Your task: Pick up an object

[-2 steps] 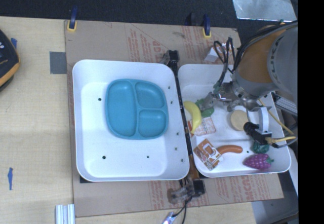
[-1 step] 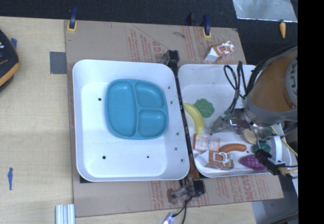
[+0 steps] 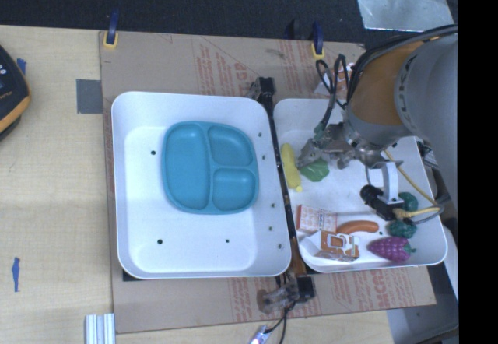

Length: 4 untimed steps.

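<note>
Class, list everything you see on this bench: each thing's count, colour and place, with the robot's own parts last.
Bins: two, white, side by side on the bench.
Plate: one, blue, three compartments, in the left bin.
Banana: one, yellow, right bin, by its left wall.
Green toy: one, right bin, under the gripper.
Sausage: one, orange-red, right bin, near side.
Cartons: two, white and orange, beside the sausage.
Grapes: one bunch, purple, right bin's near right corner.
Clamps: two, blue and yellow, on the far edge.
Arm: one, grey with orange band, above the right bin.
Gripper: one, over the green toy.
</note>
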Motion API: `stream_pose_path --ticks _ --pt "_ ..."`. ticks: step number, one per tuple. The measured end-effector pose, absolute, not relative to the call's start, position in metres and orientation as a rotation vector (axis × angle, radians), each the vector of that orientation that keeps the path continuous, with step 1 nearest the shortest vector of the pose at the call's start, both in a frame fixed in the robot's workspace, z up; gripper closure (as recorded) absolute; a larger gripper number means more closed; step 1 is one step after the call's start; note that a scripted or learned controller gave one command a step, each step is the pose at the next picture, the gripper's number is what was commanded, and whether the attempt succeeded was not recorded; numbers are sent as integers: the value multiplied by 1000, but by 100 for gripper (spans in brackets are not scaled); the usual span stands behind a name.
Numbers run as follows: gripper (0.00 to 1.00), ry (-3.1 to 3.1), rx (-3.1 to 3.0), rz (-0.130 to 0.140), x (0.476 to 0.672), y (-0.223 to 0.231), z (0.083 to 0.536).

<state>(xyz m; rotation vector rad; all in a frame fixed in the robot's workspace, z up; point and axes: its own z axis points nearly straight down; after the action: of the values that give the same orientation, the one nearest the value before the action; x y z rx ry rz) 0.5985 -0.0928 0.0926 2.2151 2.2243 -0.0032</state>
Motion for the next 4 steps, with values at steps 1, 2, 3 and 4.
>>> stream_pose_path --ticks 1,2,3,4 --pt "100 2227 2215 -5 598 -93 103" --pt "100 2227 2214 -6 599 -94 113" --pt "100 2226 2213 -5 599 -95 123" --pt "0 2226 2213 -6 599 -95 123"
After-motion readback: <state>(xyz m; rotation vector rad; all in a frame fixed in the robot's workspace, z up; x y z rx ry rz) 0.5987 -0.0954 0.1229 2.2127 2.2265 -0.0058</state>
